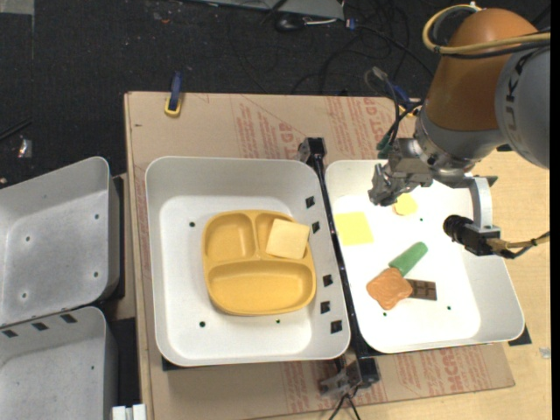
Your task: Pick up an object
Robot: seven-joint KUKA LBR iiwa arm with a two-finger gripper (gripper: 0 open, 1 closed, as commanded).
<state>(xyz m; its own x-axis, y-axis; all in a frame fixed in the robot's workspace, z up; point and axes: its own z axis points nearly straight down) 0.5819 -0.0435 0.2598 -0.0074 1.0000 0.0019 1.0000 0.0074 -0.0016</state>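
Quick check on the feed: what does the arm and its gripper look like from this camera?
The arm is grey with a large rounded orange band above the wrist, ringed by a yellowish cable. Partial dark lettering marks the grey link. Thin blue and dark wires run down by the wrist to a compact, dark grey metal gripper.

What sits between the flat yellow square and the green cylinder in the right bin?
Nothing: in the camera view, only bare white bin floor separates the flat yellow square from the green cylinder.
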